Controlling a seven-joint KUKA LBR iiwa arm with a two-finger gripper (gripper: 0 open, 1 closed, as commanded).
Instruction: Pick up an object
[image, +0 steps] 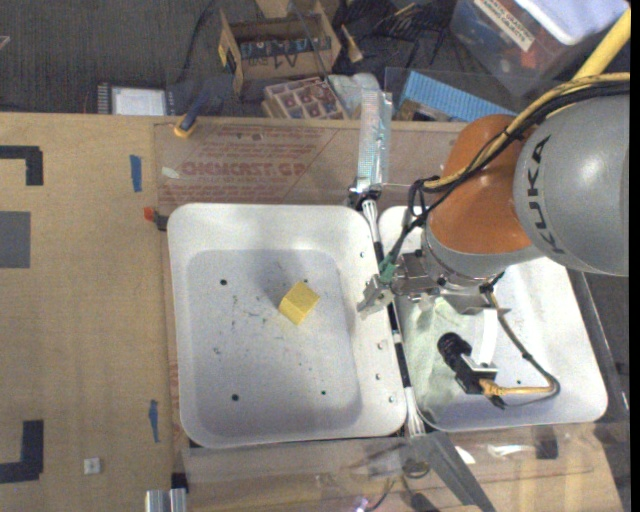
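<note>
Gripper (428, 290) hovers over the right bin (588, 398), wide or narrow can't tell; yellow block (299, 302) sits unpicked in the left bin (200, 250)

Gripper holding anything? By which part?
Cannot tell at the gripper, but the block is not held: it lies free in the left bin.

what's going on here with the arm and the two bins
The grey and orange arm reaches in from the right, over the right bin. Its gripper hangs by the rim between the bins. A yellow block lies near the middle of the left bin, apart from the gripper, not yet picked up.
</note>
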